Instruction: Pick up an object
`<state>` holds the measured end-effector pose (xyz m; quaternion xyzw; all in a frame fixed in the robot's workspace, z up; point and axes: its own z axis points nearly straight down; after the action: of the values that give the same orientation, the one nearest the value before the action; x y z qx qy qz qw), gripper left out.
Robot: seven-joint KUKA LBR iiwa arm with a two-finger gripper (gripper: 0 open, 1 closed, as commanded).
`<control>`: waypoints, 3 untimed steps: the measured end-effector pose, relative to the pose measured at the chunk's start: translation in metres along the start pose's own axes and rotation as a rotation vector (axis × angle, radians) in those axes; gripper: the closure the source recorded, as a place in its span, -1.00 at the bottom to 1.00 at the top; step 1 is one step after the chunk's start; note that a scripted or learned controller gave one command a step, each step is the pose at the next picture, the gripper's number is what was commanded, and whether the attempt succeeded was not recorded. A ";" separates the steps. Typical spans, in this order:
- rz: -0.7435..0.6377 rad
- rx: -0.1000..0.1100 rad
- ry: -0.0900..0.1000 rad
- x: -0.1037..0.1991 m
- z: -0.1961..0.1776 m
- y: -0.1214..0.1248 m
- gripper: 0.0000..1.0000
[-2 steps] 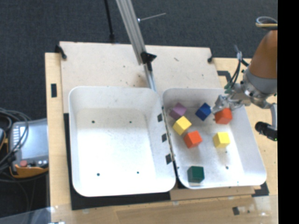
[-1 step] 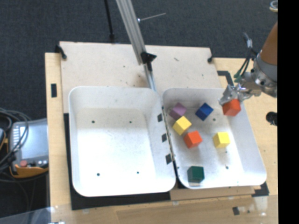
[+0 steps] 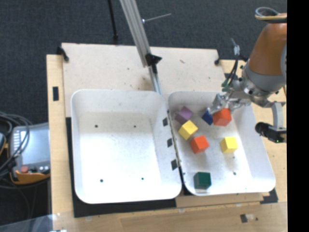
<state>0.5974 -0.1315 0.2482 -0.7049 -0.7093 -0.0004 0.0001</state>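
1. Where the arm (image 3: 268,57) ends, right of centre in the frame, the end effector (image 3: 223,104) hangs low over the upper part of the right bin (image 3: 258,149); I cannot tell how it is set, nor whether it grips anything.
2. Just below its tip sits a red cube (image 3: 222,117), with a blue cube (image 3: 207,117) touching that cube's left side. Whether the end effector touches either one cannot be made out.
3. Elsewhere in the right bin lie a purple cube (image 3: 184,114) at upper left, a yellow cube (image 3: 188,129) just below it, an orange cube (image 3: 199,144) lower still, a second yellow cube (image 3: 229,144) to the right of the orange one, and a green cube (image 3: 202,180) near the bottom rim.
4. Left of it is the left bin (image 3: 120,144), its white floor speckled with dark dots, the two bins meeting at mid-frame.
5. Both bins rest on a pale wooden counter (image 3: 106,64). A slanted metal rail (image 3: 137,28) runs from the top of the frame down to the seam between the bins.
6. Around the counter is dark carpet (image 3: 48,13); a grey box (image 3: 29,146) and cables sit at the left edge.
7. Entering from the upper right, the arm shows its orange band above a grey wrist and slants down and leftward to the bin.
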 end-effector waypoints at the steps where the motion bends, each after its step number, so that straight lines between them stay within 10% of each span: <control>1: 0.000 0.000 0.001 0.053 -0.003 -0.017 1.00; 3: -0.002 -0.002 0.001 0.159 -0.011 -0.038 1.00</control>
<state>0.5589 0.0271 0.2593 -0.7041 -0.7101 -0.0015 -0.0003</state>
